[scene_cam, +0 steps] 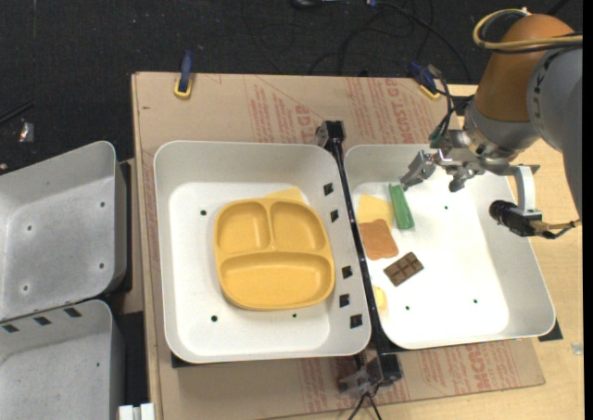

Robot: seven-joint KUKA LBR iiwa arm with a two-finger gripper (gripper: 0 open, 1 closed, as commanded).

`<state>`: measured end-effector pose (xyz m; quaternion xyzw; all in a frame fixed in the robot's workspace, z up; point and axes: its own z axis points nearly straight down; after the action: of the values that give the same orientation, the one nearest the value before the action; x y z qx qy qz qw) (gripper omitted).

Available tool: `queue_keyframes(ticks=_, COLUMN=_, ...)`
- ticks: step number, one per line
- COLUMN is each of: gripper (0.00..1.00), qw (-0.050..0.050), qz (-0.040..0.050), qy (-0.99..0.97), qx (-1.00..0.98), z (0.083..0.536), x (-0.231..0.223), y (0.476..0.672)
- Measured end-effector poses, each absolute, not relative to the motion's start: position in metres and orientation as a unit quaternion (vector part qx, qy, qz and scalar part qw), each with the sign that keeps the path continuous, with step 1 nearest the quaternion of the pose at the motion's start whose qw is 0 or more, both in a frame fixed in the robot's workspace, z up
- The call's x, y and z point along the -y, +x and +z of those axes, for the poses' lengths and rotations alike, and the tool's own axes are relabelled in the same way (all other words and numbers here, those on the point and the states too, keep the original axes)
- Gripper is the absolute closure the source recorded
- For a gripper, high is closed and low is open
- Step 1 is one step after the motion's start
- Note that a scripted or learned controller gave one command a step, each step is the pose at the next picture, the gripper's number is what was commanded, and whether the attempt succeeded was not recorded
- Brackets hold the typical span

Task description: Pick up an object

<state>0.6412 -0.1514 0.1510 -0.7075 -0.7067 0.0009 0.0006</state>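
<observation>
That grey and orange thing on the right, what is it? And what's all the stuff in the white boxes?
It is a robot arm, photographed by a camera fixed above the bench, looking down. At its end is a gripper for grabbing things; it hovers over the right white bin and holds nothing. In that bin lie a green stick, a tan toast-like slice, a brown chocolate-like square and pale yellow pieces. The left white bin holds a yellow plastic tray with three sections.
</observation>
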Motion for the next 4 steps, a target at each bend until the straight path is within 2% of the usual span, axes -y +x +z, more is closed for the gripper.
queue_keyframes(ticks=1, gripper=0.00, qw=0.002, qz=0.0013, qy=-0.707, qx=0.707, z=0.097, x=0.151, y=0.640)
queue_keyframes(ticks=2, gripper=1.00, qw=-0.001, qz=-0.0005, qy=-0.707, qx=0.707, z=0.111, x=0.151, y=0.642)
queue_keyframes(ticks=4, gripper=1.00, qw=-0.003, qz=-0.0019, qy=-0.706, qx=0.708, z=0.228, x=0.156, y=0.642)
